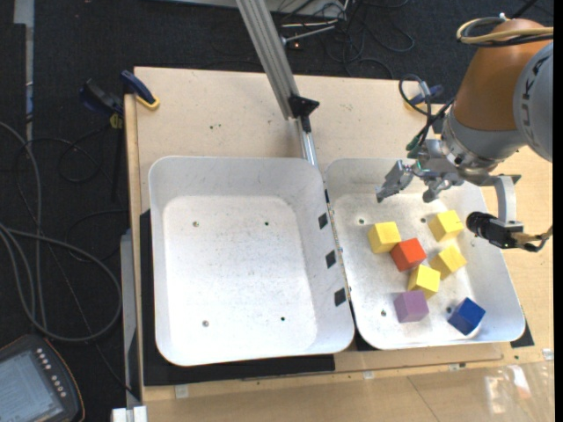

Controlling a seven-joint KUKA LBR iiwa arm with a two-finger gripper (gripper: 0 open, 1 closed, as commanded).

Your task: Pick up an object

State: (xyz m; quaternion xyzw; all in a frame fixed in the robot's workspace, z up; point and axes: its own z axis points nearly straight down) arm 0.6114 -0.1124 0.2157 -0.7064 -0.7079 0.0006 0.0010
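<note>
The right bin [356, 310] holds several foam cubes: yellow ones [384, 236] [445, 224] [451, 260] [425, 279], an orange-red one [408, 255], a purple one [411, 307] and a blue one [467, 316]. My gripper [412, 185] hangs over the back part of this bin, above and behind the cubes. Its two fingers [392, 184] are spread apart and nothing sits between them.
The left bin [167, 262] lies beside the right one, with black clips along their shared edge. A slanted metal pole [268, 47] reaches from the back down to the bins' junction. Clamps [141, 89] sit at the bench's back-left corner.
</note>
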